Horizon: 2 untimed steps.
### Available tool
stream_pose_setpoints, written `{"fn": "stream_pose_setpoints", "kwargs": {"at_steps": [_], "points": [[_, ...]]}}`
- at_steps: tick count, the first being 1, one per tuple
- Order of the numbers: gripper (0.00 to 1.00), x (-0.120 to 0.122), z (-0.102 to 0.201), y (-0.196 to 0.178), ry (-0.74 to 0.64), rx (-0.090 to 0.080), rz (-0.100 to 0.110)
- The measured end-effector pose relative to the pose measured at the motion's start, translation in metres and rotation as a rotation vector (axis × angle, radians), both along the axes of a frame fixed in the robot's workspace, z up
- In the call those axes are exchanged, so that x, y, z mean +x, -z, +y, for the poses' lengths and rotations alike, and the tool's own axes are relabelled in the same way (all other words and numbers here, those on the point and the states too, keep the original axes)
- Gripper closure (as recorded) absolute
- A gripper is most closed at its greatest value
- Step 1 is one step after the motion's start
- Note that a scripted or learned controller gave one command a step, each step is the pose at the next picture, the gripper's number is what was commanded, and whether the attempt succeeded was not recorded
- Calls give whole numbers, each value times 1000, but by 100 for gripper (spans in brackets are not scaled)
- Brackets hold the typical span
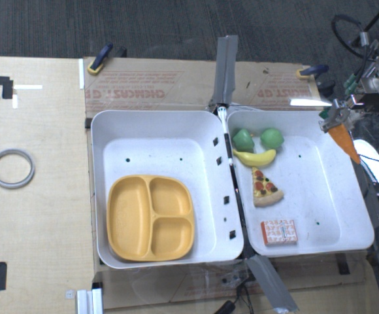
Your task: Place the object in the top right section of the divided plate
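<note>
the gripper (342, 118) hangs over the right bin's (336, 195) far right rim, pinching an orange carrot-like object (345, 140) that points down-right. the yellow divided plate (151, 216) sits in the left bin (157, 136). in the right bin lie 2 green pieces (257, 138), a banana (255, 156), a pizza slice (265, 188) and a small box (279, 231).

The left bin (104, 142) lies open above the yellow divided plate (151, 217) at lower centre, while toy food (258, 156) crowds the right bin's (333, 195) upper-left corner.
</note>
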State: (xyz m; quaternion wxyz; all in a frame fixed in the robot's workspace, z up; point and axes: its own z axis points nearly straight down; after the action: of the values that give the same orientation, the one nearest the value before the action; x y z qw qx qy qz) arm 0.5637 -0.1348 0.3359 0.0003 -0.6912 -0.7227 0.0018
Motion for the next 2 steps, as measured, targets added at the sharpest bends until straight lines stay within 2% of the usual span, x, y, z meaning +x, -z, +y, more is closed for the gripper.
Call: {"fn": "stream_pose_setpoints", "kwargs": {"at_steps": [1, 2], "points": [[100, -37, -88, 111, -69, 1, -1], [0, -37, -88, 111, -69, 1, -1]]}}
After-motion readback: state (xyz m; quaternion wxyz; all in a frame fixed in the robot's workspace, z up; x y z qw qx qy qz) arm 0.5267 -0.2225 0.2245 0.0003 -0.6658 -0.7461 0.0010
